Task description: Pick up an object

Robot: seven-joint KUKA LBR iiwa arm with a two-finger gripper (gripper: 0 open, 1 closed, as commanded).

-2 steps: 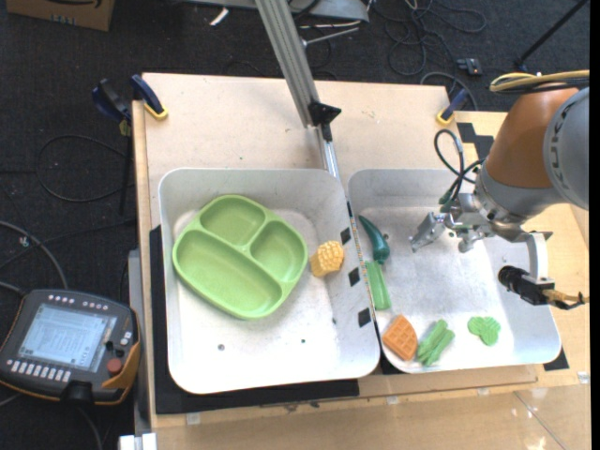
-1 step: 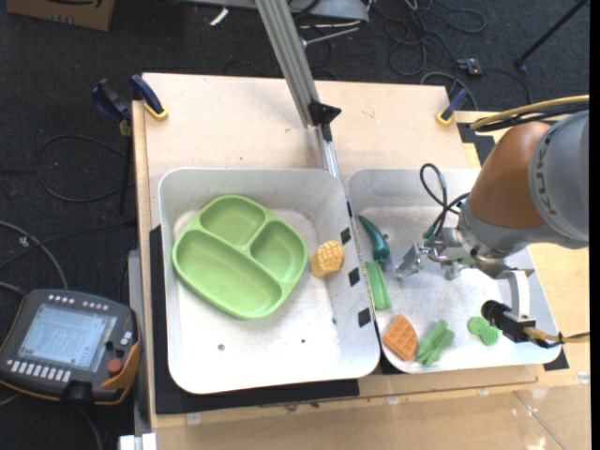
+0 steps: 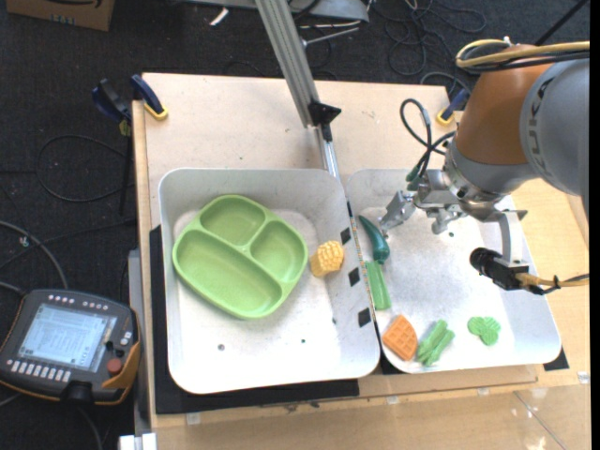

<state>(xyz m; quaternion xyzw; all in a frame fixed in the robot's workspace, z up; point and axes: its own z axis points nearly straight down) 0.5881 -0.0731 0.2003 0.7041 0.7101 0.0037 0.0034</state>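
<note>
Nothing is picked up yet: my claw (image 3: pixel 405 206) hangs over the right bin (image 3: pixel 525 345), whether clenched I cannot tell.

My arm (image 3: pixel 525 120) is grey with an orange band, both bins (image 3: pixel 187 345) white, the divided plate (image 3: pixel 239 256) light green, the corn (image 3: pixel 327 259) yellow, the waffle piece (image 3: pixel 400 337) orange, and the leaf (image 3: pixel 484 328) green.

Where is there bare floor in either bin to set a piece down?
Left bin: a wide bare strip along the near edge, below the green divided plate and the corn piece. Right bin: bare middle, between the gripper and the near-edge toys. Crowded there: orange piece, green pod, green leaf.
</note>
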